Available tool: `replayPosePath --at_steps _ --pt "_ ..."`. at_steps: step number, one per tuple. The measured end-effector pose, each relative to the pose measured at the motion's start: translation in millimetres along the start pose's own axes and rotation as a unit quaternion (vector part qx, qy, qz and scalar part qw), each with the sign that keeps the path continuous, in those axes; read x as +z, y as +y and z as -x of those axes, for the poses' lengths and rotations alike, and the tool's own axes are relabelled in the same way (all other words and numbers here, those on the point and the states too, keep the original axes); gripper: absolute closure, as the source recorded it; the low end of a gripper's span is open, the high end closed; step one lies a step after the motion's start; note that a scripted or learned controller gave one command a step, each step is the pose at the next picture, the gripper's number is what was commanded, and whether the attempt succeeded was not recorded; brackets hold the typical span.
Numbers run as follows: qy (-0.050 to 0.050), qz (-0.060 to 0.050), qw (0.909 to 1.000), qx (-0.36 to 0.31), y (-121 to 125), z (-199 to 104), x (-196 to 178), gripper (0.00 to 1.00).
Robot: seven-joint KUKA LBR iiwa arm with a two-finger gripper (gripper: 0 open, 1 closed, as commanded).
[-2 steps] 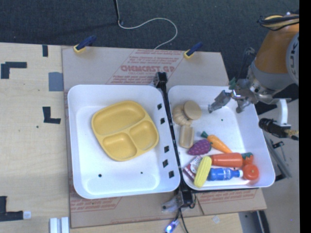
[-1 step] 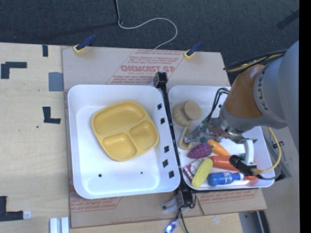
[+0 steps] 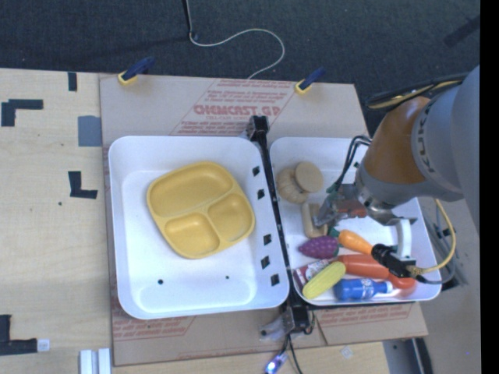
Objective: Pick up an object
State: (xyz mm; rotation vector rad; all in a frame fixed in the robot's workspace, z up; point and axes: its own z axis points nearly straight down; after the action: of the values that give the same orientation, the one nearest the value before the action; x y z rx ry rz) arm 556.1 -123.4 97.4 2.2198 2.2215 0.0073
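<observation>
- Two white bins on counter: left bin point(image 3: 125, 209) – yellow divided plate point(image 3: 200, 208).
- Right bin point(image 3: 425, 291) – toy food: purple grapes point(image 3: 319, 247), corn point(image 3: 323, 279), carrot point(image 3: 355, 241).
- Pincer point(image 3: 330, 210) – low beside tan block point(image 3: 315, 220); spread cannot be told.

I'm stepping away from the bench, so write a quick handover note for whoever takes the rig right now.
Gripper: down in the right white bin, at the tan block-like piece near the bin's left side. Whether its fingers are open or shut can't be made out.
Right bin: two round tan wooden pieces, purple toy grape bunch, orange toy carrot, yellow toy corn cob, blue and white tube, red toy.
Left white bin: yellow three-compartment plate.
Done: nothing visibly lifted.
Left: grasp one object and raise it.
</observation>
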Motion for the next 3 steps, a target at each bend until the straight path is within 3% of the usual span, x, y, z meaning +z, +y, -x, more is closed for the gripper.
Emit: replayPosePath --at_steps 1,2,3 --pt "-0.001 0.006 1.0000 -0.004 64.7 -47.4 -116.1 1.00" --pt "-0.001 0.001 1.0000 -0.003 30.3 -91.9 -203.9 1.00" --pt "-0.001 0.001 1.0000 -0.001 -6.9 -91.5 -286.4 1.00"
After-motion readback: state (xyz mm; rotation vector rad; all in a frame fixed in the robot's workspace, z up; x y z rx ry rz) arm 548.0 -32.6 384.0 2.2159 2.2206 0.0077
